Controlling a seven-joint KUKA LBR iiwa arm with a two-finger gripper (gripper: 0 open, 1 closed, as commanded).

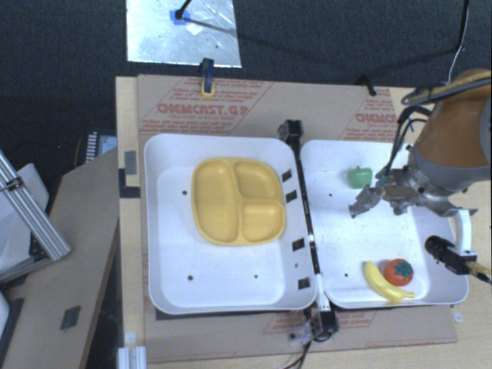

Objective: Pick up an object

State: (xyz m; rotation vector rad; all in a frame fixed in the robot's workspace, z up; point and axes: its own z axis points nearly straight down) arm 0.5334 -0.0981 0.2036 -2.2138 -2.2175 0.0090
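Overhead, the gripper (367, 200) hangs near the green object (359, 177).

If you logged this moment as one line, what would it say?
arm: over right white bin | gripper: beside green round fruit, holding nothing | yellow banana, orange-red round fruit: near corner | yellow divided plate: left bin

Left bin (165, 229): you see plain white, with small dark dots.
Right bin (338, 237): white as well.
Divided plate (237, 201): pale yellow all over.
Round fruit at the right bin's far edge (359, 177): green.
Banana (382, 282): yellow.
Tomato-like ball (398, 270): orange-red with a green top.
Arm (455, 133): you see an orange band over grey.
Bench board (231, 108): tan, with red lettering.
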